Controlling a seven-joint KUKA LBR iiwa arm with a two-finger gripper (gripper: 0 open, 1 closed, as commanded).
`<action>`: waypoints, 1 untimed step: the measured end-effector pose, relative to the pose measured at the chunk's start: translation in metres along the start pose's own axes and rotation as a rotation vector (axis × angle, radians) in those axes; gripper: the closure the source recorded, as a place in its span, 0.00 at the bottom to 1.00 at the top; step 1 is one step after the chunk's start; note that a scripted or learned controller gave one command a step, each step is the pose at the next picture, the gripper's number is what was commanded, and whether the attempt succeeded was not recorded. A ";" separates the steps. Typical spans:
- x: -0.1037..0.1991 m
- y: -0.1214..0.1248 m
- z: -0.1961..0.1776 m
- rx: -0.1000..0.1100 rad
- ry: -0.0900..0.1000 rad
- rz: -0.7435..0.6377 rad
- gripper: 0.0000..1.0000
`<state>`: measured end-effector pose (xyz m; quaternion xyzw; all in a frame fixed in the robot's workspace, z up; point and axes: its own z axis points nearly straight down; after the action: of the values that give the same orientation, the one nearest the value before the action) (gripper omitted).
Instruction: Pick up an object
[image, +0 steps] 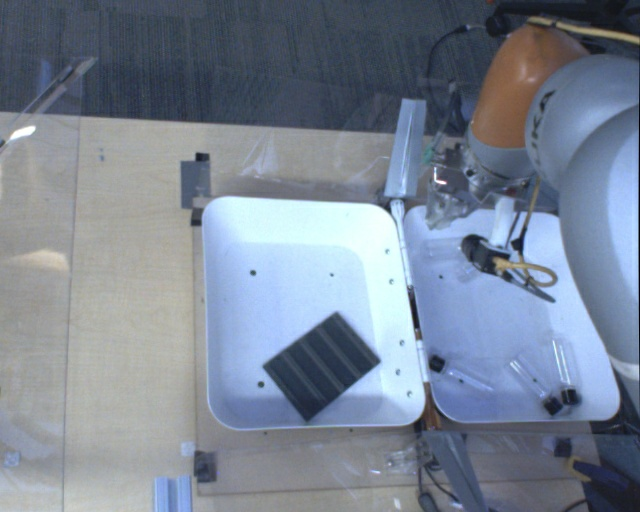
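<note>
A pale wooden bench (110, 300) is seen across most of the frame, with dark carpet along the top. The grey robot arm (590, 130) with its orange band (515, 75) is seen entering at the upper right and bulking down the right edge.

Two shallow white plastic bins are set side by side on the bench. The left bin (290, 240) is placed at the centre of the frame, and the right bin (480, 330) just beside it towards the right.

A dark grey, ribbed rectangular slab (321, 365) is laid flat and turned at a slant in the lower part of the left bin, near its front wall.

The gripper (445, 210) is held over the upper left corner of the right bin, close to the wall shared with the left bin. Whether it is released or clenched cannot be told.

Three small clear plastic tubes with black caps are scattered along the lower part of the right bin, well apart from the gripper. One tube (462, 374) is found at lower left, a second (525, 374) near the middle, and a third (562, 365) at lower right.
</note>
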<state>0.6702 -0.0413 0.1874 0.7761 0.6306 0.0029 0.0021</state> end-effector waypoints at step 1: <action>0.000 0.000 0.000 0.000 0.000 0.000 0.00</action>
<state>0.6701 -0.0414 0.1871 0.7761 0.6306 0.0027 0.0020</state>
